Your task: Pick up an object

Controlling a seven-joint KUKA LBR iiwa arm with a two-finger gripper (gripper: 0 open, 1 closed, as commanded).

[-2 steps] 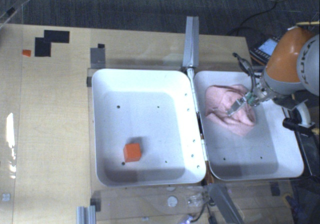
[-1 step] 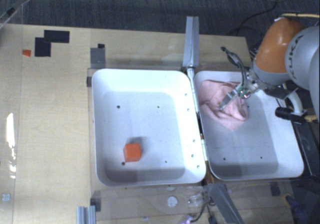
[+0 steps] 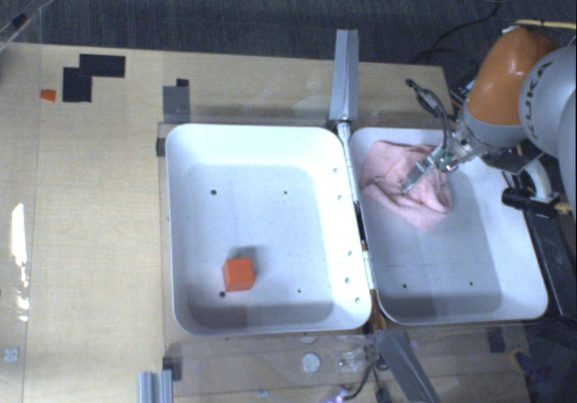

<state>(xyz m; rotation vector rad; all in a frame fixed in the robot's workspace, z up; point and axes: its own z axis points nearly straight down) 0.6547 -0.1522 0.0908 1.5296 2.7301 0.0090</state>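
Gripper [image 3: 431, 169]: down on pink cloth [image 3: 407, 187] in right bin [image 3: 469, 293]; finger state indiscernible. Lift outstanding. Orange block [image 3: 239, 274] untouched, left bin [image 3: 194, 212].

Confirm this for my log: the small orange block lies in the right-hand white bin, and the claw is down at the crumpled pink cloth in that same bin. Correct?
Not quite. The camera view shows the small orange block in the left-hand white bin, not the right one. The rest stands: the claw is down at the crumpled pink cloth in the right-hand white bin.
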